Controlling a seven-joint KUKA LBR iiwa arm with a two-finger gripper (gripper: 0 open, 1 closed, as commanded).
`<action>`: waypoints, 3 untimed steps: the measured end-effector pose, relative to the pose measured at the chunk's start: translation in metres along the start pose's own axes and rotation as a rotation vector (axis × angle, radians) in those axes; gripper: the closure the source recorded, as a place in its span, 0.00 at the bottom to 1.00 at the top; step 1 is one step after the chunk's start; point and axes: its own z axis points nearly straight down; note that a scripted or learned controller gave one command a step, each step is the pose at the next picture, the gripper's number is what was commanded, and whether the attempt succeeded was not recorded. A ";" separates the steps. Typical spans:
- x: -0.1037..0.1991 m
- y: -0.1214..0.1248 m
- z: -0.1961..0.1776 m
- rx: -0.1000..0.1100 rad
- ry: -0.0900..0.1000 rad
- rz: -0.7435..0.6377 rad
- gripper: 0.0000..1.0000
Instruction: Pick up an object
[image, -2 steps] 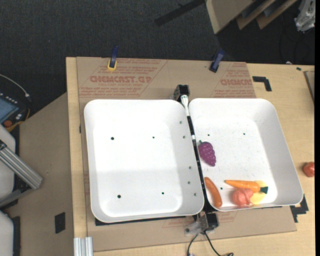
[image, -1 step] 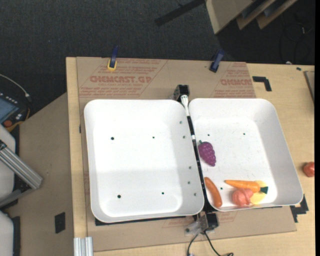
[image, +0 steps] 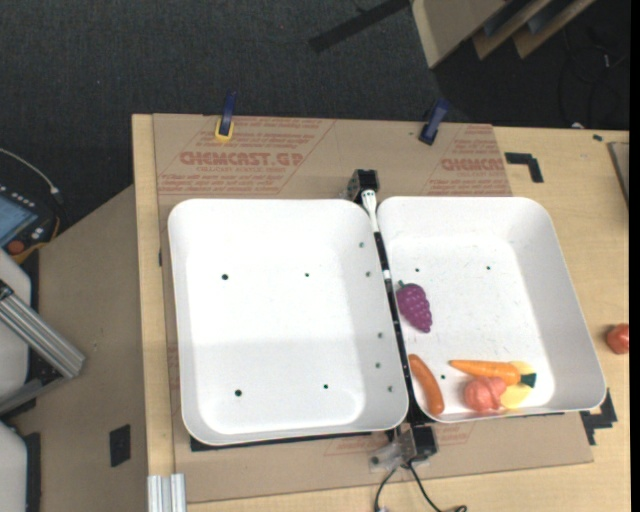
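One fixed camera looks down at a slant from above the bench (image: 330, 150); both white bins (image: 200, 330) sit centred, far edge toward 12 o'clock.

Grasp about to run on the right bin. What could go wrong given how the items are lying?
1. The carrot, pink piece and yellow piece are bunched in the right bin's near corner; a pick there may catch two or none.
2. The purple grapes and orange sausage-shaped piece lie close to the left wall, so the wall may block a grasp.
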 end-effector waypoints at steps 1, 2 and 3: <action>0.001 -0.064 -0.001 0.005 0.003 0.001 1.00; 0.003 0.011 0.002 -0.001 0.000 -0.006 1.00; 0.002 0.008 0.000 0.000 0.000 -0.004 1.00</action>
